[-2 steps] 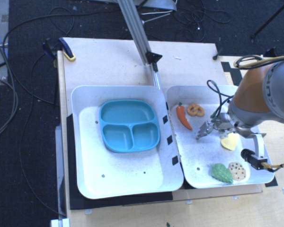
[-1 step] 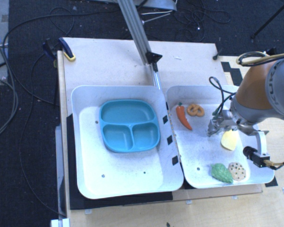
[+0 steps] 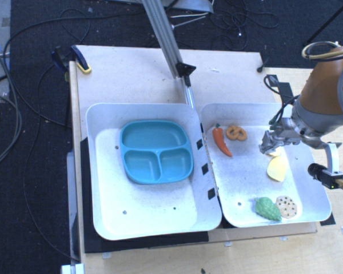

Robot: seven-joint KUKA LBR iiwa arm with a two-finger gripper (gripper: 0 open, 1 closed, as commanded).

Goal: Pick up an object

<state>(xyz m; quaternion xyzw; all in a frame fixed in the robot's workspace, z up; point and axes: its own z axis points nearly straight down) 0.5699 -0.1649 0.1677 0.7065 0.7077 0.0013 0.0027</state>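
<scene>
gripper point(image 3: 270, 144) low over right bin point(image 3: 308, 210) | finger state: can't tell | nearest obj: yellow wedge point(image 3: 278, 168), just below-right of gripper, long axis steep, leaning right | carrot point(image 3: 221, 142) farther left

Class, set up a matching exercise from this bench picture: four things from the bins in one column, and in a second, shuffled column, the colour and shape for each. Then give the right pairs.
Things:
1. divided plate
2. pepper
3. pretzel
4. leafy piece

Descriptions:
A. green, lumpy
B. orange-red, long and tapered
C. blue, three compartments
D. brown, twisted loops

Pairs: 1-C, 2-B, 3-D, 4-A

The plate lies in the left bin; the other three lie in the right bin.
</scene>
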